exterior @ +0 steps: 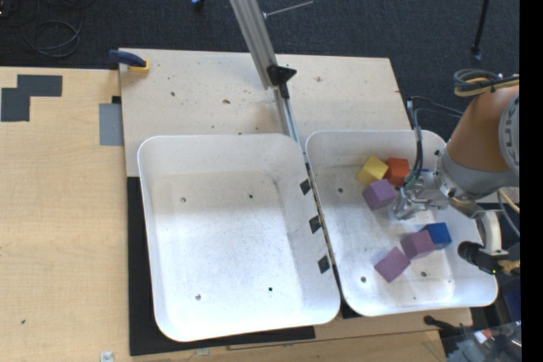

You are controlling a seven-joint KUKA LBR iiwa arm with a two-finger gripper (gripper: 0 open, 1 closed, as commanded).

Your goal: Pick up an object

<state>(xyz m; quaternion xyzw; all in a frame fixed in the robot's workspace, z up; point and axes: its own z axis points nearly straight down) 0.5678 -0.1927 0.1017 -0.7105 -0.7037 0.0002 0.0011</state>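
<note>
Claw (411, 203) position is low inside the right bin (356, 301), just beside a purple block (379, 194) and below an orange block (398, 169); whether it is spread or pinching cannot be told, since metal blurs into shadow. Blocks are clustered there for picking: a yellow block (372, 169), a blue block (439, 234) and two more purple ones. The left bin (170, 157) is set alongside on the surface (195, 89). The arm (484, 140) is cut off at the frame edge.
</note>
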